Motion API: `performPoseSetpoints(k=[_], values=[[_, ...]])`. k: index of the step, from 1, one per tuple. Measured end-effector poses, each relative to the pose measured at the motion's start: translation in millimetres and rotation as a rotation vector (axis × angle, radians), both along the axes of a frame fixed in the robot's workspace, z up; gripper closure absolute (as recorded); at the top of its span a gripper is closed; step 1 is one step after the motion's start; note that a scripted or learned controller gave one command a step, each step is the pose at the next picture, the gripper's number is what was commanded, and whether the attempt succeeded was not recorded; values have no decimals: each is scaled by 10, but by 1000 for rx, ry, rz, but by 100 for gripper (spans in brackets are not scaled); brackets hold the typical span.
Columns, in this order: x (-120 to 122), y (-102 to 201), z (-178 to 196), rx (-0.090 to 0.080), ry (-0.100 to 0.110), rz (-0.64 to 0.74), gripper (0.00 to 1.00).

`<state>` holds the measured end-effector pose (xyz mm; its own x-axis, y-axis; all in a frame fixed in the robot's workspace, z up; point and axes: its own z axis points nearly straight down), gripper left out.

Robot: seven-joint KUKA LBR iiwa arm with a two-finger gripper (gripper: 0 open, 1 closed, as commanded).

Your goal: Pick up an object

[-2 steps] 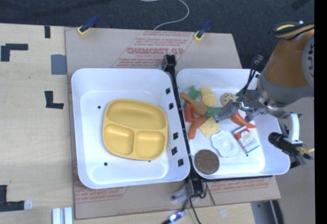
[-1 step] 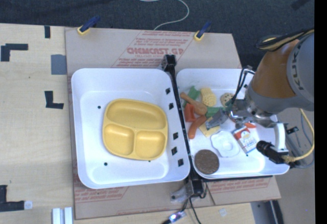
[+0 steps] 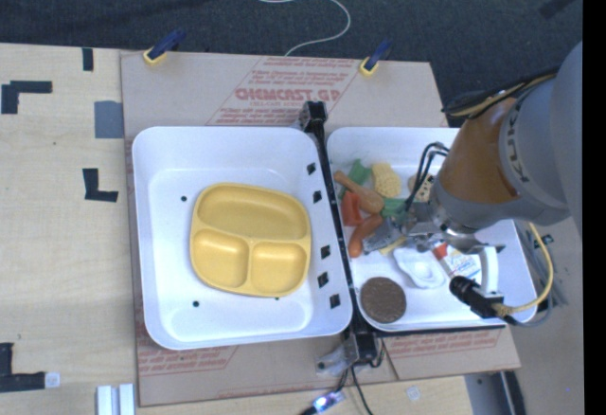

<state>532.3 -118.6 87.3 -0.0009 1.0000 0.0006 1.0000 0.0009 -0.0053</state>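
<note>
Hovering my tool (image 3: 393,238) low in the right bin (image 3: 492,309), carrot pieces (image 3: 352,209) at nine o'clock; can't tell its grip. Yellow tray (image 3: 251,240) fills left bin (image 3: 161,214).

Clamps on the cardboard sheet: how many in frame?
2. One clamp at the cardboard sheet back-left corner, one clamp at its back-right corner. The arm may hide more.

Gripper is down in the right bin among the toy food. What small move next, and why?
Probably lift slightly and check. The gripper sits low beside the carrot and corn, and I cannot tell whether it holds anything.
</note>
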Motion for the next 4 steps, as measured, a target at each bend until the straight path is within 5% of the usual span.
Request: performPoseSetpoints(k=[1, 2, 4], values=[[5, -4, -16, -2, -6, -1, 0], [7, -6, 85, -3, -7, -1, 100], [28, -22, 1141, -1, -9, 1, 100]])
